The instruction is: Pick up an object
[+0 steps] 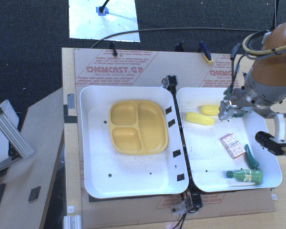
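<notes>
Bench (47,128) w/ 2 white bins (side by side): left bin (93,142), right bin (200,166).

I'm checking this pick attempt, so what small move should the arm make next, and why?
Probably a short shift left and down. The gripper hovers in the right bin, just right of the two yellow pieces, with nothing seen between its fingers. The nearer piece lies beside the tip, so it looks like the easiest target.

Probably a robotics lab: a grey-and-orange industrial arm (271,66) over two shallow white plastic bins (90,142) clamped on a board-covered table (114,66), cables trailing.
</notes>
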`<state>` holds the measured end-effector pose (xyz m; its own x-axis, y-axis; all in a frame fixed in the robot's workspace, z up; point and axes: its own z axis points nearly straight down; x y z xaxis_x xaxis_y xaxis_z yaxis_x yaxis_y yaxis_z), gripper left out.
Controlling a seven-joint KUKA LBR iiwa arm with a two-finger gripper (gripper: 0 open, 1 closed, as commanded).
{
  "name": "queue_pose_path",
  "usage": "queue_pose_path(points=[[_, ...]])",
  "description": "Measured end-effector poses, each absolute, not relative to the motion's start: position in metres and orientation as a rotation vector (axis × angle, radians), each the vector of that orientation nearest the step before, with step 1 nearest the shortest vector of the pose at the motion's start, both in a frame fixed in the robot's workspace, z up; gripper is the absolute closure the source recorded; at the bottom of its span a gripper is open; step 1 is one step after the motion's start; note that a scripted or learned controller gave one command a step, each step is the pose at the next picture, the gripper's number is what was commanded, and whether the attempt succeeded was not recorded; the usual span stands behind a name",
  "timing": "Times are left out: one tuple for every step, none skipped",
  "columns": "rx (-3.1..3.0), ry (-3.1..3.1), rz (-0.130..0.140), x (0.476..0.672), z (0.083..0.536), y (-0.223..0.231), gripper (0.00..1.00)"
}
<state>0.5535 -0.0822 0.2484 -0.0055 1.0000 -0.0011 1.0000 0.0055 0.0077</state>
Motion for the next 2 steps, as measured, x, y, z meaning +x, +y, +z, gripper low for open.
queue_pose_path(points=[[2.210, 2.232, 0.005, 0.571, 0.235, -0.029, 1.00], [2.210, 2.231, 0.006, 0.585, 0.241, 0.017, 1.00]])
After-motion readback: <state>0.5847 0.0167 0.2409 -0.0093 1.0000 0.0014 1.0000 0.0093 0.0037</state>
